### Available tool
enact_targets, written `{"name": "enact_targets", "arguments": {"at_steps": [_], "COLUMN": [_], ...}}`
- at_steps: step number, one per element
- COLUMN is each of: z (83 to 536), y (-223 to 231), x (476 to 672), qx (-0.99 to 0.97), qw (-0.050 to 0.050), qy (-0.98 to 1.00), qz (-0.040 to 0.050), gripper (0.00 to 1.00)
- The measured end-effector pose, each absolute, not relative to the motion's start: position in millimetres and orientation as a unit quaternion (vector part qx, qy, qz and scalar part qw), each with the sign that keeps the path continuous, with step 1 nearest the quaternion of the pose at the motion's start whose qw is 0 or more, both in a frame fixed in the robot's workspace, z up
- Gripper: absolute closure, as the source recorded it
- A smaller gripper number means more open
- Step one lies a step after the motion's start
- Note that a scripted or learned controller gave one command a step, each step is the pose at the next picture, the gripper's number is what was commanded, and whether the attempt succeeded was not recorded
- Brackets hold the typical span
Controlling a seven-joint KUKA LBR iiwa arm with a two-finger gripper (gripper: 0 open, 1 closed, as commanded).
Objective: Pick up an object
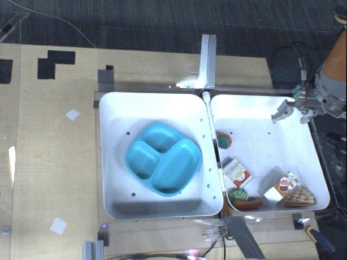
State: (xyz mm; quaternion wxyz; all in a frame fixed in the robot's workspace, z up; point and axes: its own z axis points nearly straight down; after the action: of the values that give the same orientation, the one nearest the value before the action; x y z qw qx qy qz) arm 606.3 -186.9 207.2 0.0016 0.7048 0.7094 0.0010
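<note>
My gripper (291, 116) hangs over the back right part of the right bin (260, 110), with its two fingers spread open and nothing between them. The loose objects lie nearer the front of that bin, well apart from the gripper. They are an orange and green round piece (223, 141) by the divider, a small printed carton (237, 172), a green and red toy food piece (242, 198), a second small carton (282, 187) and a brown waffle-like wedge (300, 197).
The left bin (116, 123) holds a blue divided plate (164, 158). A metal post (208, 58) stands behind the wall between the bins. Cables lie on the dark floor at the back right.
</note>
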Motion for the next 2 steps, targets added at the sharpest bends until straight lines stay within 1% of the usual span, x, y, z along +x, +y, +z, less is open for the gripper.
{"name": "enact_targets", "arguments": {"at_steps": [1, 2], "z": [266.6, 131.4], "y": [-190.9, -96.4], "x": [578.1, 563.8], "qx": [0.620, 0.639], "qw": [0.003, 0.001], "qy": [0.785, 0.770], "qz": [0.0012, 0.0008], "gripper": [0.00, 0.00]}}
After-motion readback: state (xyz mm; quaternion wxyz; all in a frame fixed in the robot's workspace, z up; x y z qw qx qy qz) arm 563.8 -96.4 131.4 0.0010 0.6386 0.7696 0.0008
